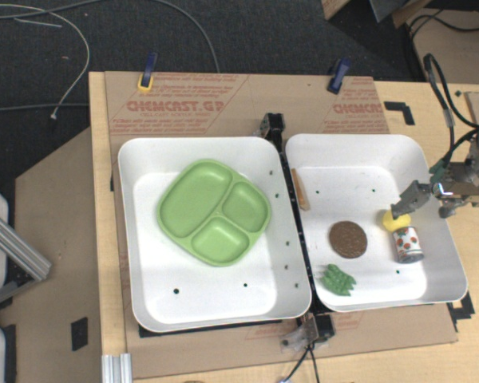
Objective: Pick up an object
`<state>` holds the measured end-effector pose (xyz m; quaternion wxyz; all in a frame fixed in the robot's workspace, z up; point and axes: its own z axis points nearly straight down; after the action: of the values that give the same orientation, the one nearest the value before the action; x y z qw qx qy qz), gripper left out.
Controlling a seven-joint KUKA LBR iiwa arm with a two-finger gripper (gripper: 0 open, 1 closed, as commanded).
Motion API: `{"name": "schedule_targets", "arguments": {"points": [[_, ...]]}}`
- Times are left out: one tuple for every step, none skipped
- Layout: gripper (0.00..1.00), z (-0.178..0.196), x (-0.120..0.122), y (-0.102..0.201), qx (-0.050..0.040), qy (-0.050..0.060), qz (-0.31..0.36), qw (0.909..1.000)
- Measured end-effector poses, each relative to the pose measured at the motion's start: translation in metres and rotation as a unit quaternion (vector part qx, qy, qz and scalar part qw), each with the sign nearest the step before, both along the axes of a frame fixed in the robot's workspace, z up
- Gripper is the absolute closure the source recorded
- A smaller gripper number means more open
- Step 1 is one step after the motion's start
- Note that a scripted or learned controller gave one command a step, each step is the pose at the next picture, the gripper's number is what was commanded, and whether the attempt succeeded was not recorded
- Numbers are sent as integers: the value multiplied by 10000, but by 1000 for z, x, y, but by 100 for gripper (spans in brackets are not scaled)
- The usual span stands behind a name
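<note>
Glossy green plastic tray (214, 211)

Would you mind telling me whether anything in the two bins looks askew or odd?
The green divided plate sits rotated, its corners askew to the left bin. In the right bin, a small can lies on its side beside a yellow piece. Nothing looks spilled.

Two shallow white bins side by side on a cardboard-covered bench. In the left bin (144, 294), a green divided plate (214, 211) lying near the middle. In the right bin (359, 154): a thin tan stick (300, 190) along the left wall, a brown disc (348, 238) near the middle, a green leafy toy (338, 279) by the front edge, a small can (408, 244) towards the right wall. Gripper (405, 205) reaching in over the right wall, just above a yellow piece (394, 223) that touches the can's upper end.
</note>
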<state>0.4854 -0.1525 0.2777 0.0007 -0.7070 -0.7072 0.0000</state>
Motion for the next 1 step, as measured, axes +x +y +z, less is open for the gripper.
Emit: {"name": "schedule_targets", "arguments": {"points": [[0,-59,2,9,12,29,0,10000]]}}
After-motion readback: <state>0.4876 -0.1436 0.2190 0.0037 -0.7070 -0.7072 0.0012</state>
